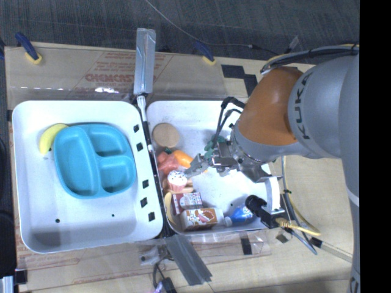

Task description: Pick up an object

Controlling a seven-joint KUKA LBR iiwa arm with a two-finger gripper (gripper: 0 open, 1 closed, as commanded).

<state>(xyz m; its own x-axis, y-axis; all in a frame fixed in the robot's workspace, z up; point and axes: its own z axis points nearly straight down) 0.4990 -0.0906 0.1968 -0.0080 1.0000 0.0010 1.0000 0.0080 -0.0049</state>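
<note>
Claw (194,165): mine, reaching in from the right and hanging over the middle of the right-hand shallow white bin (201,112), tip pointed toward the wall shared by the two bins.
Claw state: I cannot tell from this slant whether it is wide or narrow, nor whether it grips anything.
My arm: the grey arm with the orange band (275,112) covers the right part of that same bin.
Nearest things to pick: an orange rounded thing (175,159) lies just left of my claw, against the bin's left wall. A small white cupcake-shaped toy with coloured sprinkles (176,179) sits just below it, close under my claw's tip. Whether I touch either one, I cannot tell.
Further up: a round brown disc (165,134) lies flat near the bin's upper left corner, just above the orange thing.
Front edge: two small brown cartons (194,209) lie side by side by the lower left corner, below the cupcake toy. A blue object (241,213), partly hidden, sits to their right.
Other bin: the left-hand shallow white bin (79,221) holds a light blue plastic divided tray (95,160), with a yellow banana (49,137) poking out from under the tray's upper left edge, well apart from my claw.
</note>
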